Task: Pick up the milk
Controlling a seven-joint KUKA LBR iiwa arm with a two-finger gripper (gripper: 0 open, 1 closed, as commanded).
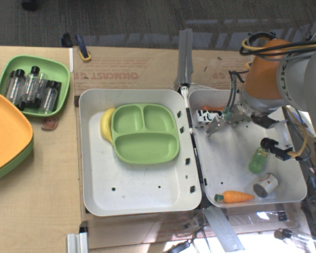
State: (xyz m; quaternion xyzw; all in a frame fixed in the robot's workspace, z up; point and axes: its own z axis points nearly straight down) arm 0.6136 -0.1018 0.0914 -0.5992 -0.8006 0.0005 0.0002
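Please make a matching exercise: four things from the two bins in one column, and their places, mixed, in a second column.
Things:
1. carrot
2. green divided plate
3. green bottle
4. milk carton

Places:
A. left bin
B. right bin, near edge
C. right bin, far left corner, beside the pincer
D. right bin, right part, between the arm and the carrot

Pairs: 1-B, 2-A, 3-D, 4-C

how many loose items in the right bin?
4 visible: milk carton at the top-left corner by the hand, green bottle mid-right, can lower right, carrot at the bottom edge. The arm may hide more.
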